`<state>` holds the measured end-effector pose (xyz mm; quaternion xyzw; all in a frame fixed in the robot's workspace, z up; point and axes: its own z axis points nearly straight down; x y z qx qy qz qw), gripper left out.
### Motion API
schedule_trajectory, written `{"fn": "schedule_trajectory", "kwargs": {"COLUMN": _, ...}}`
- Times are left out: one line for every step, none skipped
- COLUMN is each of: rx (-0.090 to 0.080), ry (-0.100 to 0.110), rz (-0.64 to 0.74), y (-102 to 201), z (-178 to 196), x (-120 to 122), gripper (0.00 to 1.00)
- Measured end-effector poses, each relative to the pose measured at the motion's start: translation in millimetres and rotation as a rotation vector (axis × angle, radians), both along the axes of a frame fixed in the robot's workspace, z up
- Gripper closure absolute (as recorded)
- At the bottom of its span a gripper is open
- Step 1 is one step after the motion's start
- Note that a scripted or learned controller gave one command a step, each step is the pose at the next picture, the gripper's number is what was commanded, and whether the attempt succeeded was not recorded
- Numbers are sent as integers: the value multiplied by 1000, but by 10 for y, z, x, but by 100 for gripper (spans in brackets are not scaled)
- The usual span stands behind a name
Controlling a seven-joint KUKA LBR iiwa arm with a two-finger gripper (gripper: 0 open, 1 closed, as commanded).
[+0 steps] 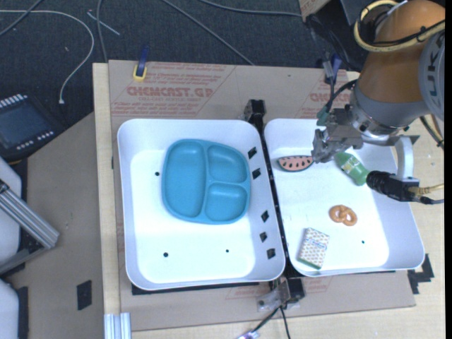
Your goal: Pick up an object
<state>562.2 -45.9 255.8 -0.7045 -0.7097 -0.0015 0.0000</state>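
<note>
My end effector (319, 152) hangs just beside the watermelon slice (294, 163) in the right bin (395, 253); can't tell its opening.

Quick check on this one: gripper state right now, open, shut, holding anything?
Gripper: cannot be told; it sits low in the right bin, beside the watermelon slice and the green bottle.
</note>
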Motion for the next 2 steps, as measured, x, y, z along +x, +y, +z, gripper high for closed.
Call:
{"fn": "schedule_trajectory", "kwargs": {"rx": 0, "ry": 4, "rz": -2, "y": 553, "z": -172, "x": 121, "gripper": 100}}
{"fn": "schedule_trajectory", "kwargs": {"rx": 0, "ry": 0, "rz": -1, "y": 1115, "z": -116, "x": 218, "gripper": 100}}
